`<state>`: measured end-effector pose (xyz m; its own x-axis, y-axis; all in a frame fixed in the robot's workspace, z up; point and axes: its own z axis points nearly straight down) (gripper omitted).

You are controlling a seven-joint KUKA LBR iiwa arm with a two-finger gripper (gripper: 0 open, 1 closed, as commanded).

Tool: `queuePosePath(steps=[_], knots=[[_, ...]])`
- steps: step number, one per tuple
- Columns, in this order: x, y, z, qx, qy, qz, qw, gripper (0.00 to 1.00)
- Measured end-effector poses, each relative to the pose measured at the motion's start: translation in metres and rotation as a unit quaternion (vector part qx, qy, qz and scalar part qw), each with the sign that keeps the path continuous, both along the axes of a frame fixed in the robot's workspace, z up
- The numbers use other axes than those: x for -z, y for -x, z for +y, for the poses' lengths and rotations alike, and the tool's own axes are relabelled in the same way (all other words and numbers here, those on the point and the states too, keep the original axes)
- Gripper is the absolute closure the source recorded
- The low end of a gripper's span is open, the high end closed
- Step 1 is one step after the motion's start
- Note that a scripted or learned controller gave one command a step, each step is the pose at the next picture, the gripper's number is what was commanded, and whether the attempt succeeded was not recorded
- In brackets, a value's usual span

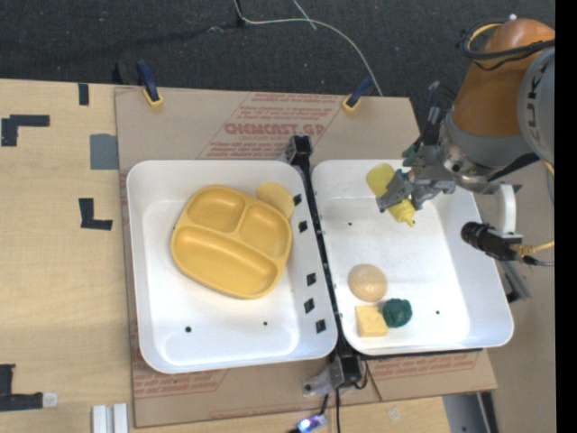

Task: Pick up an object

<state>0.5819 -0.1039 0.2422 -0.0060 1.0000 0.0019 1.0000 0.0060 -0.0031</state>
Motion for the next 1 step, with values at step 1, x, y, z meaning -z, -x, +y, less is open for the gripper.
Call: queuePosePath(steps=[1], knots=[[0.0027,0.006,0.0609,-0.001,-0.0001,0.0,1.0,1.0]])
